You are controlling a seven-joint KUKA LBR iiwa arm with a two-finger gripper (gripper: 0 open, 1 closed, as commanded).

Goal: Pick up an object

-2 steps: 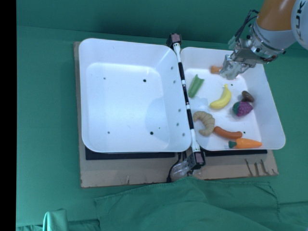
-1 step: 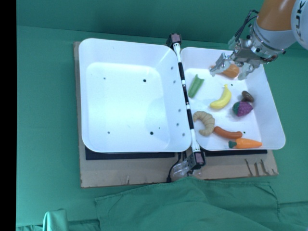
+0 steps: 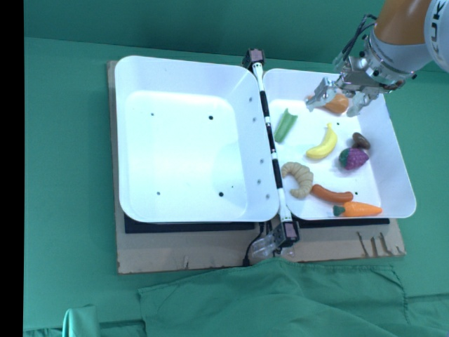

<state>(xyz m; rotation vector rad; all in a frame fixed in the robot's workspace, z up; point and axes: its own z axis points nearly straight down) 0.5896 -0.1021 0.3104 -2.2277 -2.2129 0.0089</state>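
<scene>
My arm (image 3: 414, 9) is orange above the wrist, with a pale grey shell at the edge bearing dark lettering. A grey ribbed collar follows, thin black cables loop beside it, and my end effector (image 3: 340, 98) is silvery metal.

- The only lettering stands on the arm (image 3: 429, 9), at the far right: dark capitals on the pale grey casing beside the orange band, cut off by the picture's edge. A "K" and part of a "U" can be made out; the rest runs out of the frame.
- Neither white bin, the toy foods, the cardboard sheet nor the green cloth bears any text, label, number or sign that can be read.
</scene>
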